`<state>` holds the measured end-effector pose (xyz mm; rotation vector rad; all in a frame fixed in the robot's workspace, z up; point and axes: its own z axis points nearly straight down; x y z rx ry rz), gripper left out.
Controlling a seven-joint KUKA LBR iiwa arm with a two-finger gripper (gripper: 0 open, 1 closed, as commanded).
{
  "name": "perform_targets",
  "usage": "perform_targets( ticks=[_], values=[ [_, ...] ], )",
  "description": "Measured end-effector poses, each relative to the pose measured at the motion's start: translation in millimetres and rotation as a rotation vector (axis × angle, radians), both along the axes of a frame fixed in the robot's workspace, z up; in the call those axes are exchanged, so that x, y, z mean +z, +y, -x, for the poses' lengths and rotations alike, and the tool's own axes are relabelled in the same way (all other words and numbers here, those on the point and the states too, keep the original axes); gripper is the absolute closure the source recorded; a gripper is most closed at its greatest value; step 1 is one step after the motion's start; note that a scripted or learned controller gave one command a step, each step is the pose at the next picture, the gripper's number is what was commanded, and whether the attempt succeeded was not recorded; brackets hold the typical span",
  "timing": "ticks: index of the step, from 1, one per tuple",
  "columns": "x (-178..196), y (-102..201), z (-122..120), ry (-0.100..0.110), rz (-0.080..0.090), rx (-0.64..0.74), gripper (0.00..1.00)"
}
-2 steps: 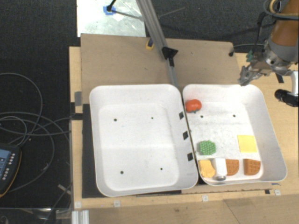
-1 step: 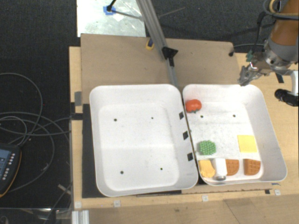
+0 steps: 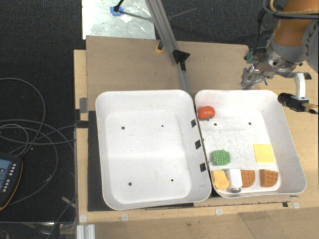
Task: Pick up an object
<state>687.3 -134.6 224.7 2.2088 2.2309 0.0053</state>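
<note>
Brown bench [image 3: 129, 68] bore two white bins; no readable writing showed. Red object [image 3: 206, 112] lay far-left in the right bin [image 3: 291, 148]. Gripper [image 3: 250, 77] hung beyond its far rim, grip unclear.

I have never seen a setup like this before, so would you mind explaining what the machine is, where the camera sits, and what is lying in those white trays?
This is one picture from a fixed camera above a bench, looking down at a slant. The machine at the upper right is a robot arm, grey with an orange band, and at its end is a two-finger gripper. The gripper hangs just beyond the far edge of the right bin, with nothing between its fingers.

Two shallow white bins sit side by side. The left bin is the larger-looking one. The right bin holds the objects: a red piece near its far left corner, a green bumpy ball, a yellow square, and along the near edge a row of small orange-brown pieces with a white item among them. They look like toy food, though I can't be sure.
</note>
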Motion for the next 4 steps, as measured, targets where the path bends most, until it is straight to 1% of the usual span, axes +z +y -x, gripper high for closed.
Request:
perform_targets(
  ticks=[1, 2, 3, 4],
  values=[
    [-3, 47, 17, 0.002, -0.001, -0.001, 1.00],
    [4, 91, 30, 0.003, -0.001, 0.000, 1.00],
    [-5, 147, 41, 0.005, -0.002, 0.001, 1.00],
    [3, 194, 43, 0.002, -0.002, 0.001, 1.00]
  ],
)
